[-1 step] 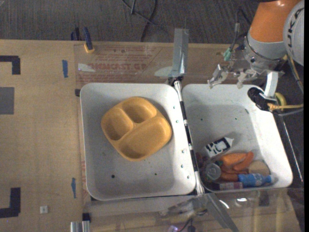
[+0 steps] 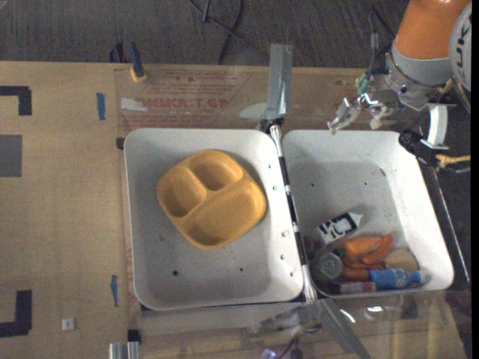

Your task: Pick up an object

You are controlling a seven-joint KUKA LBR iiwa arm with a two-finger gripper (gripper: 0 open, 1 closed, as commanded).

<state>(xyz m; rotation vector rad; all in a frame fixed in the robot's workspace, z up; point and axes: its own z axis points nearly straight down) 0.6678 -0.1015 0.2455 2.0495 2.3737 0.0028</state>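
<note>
The robot's gripper [image 2: 346, 118] hangs over the far edge of the right bin [image 2: 389, 159], near that bin's far left corner. Its two thin fingers are spread a little apart, and nothing is between them. The grey arm with the orange band [image 2: 426, 28] comes in from the far right corner of the bench.

All the small things sit in a pile by the near edge of the right bin. There is a black and white carton [image 2: 340, 226], tipped on its side. Just beside it, closer to the near edge, lie some orange pieces [image 2: 365, 250] that look like toy carrots. A round grey can [image 2: 327, 266] rests at the near left corner. A blue tube [image 2: 394, 278] lies along the near edge, and a tan block [image 2: 402, 259] touches it.

The left bin [image 2: 150, 275] holds a yellow plate with three sections [image 2: 212, 197]. It sits near the middle, a bit toward the far edge.

A metal bar [image 2: 278, 88] stands between the two bins at the far side.
</note>
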